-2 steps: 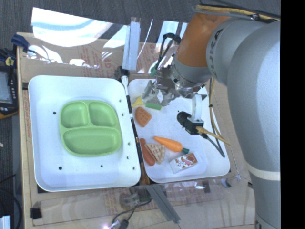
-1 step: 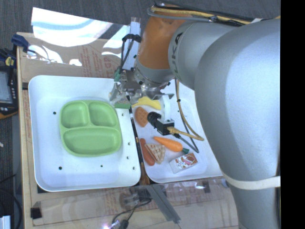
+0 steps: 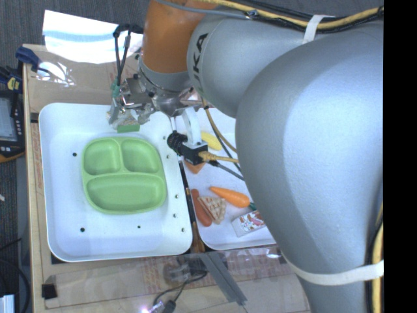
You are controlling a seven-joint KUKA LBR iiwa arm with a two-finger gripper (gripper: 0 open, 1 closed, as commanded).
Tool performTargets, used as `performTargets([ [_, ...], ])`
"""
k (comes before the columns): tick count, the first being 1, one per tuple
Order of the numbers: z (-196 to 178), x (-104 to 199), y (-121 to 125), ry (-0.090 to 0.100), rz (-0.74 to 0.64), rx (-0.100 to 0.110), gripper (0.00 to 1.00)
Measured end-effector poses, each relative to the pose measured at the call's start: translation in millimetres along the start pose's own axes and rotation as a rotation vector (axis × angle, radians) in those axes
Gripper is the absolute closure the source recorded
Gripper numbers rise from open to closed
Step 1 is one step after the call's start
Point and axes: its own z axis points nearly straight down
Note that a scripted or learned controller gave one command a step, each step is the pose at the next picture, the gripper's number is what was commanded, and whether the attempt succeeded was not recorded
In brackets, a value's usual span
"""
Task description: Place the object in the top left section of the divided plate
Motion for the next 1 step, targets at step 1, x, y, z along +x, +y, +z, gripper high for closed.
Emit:
performTargets([
  [1, 37.0, 23.4, -32.4, -0.001, -0.137, 0.003, 1.00],
])
